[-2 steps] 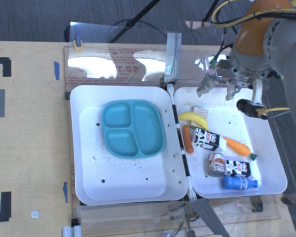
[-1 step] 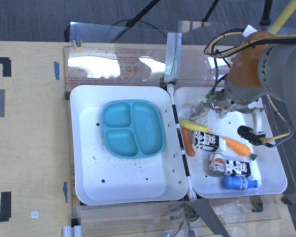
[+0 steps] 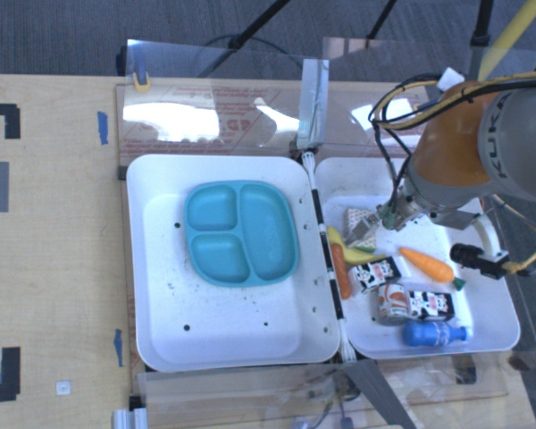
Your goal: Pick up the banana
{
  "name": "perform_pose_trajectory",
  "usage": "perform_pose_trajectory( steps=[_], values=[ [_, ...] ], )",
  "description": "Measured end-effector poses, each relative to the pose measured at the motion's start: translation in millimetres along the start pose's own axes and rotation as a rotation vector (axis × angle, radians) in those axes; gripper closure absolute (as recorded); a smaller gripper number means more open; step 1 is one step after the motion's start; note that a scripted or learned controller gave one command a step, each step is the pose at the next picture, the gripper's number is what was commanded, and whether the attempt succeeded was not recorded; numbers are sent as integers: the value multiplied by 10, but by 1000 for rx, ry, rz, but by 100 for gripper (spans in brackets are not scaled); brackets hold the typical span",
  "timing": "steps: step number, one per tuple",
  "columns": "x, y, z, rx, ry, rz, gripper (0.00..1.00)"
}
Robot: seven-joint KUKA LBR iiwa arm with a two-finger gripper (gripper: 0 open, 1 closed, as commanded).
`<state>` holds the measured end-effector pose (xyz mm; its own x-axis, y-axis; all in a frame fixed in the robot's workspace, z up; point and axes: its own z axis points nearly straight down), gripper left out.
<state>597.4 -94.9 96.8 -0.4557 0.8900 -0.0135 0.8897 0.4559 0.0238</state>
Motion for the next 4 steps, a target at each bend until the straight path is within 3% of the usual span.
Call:
perform_pose_trajectory(
  steps=[1,2,3,4],
  values=[
    [139,-576,43,9,2,74,0],
    [85,213,-881,23,10,182,0],
    [102,-256,-313,28,10,376,0],
    [292,-888,71,21,5,678,0]
  ],
)
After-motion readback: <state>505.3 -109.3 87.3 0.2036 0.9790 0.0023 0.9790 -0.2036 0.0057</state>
